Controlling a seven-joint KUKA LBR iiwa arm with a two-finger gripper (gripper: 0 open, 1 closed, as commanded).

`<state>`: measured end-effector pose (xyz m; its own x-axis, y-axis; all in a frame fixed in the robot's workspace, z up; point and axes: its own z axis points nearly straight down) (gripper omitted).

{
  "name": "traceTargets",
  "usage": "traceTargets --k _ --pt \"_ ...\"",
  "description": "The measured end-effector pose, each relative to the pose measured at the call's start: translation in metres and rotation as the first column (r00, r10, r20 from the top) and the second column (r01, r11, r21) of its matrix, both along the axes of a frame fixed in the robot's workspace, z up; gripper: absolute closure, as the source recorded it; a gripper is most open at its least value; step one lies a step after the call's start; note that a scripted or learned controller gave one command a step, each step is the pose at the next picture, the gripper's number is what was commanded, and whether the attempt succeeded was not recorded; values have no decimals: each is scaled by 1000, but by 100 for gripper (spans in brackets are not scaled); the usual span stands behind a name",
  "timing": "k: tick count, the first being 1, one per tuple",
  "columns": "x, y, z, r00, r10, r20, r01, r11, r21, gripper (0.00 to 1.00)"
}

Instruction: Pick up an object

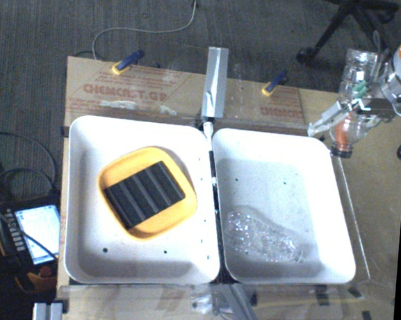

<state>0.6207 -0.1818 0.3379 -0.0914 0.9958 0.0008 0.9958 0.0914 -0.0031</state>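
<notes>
The clear plastic piece (262,238) lies in the right bin (336,202). The gripper (346,127) hangs beyond its far corner, pinching something clear and orange. That slippery load could drop outside.

Dark grey carpet (46,10), loose cables (19,154), chair base (338,21)

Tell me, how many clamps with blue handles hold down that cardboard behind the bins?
2. One blue-handled clamp sits at the cardboard's back edge behind the left bin; the other behind the right bin.
</notes>
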Motion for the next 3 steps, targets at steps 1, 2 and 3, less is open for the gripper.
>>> traceTargets --k 1,2,3 --pt "47 69 -168 996 88 -1 -88 996 0 100" --pt "47 72 -236 1000 7 -2 -7 1000 0 100" --pt "48 133 -154 994 112 2 -112 994 0 100"
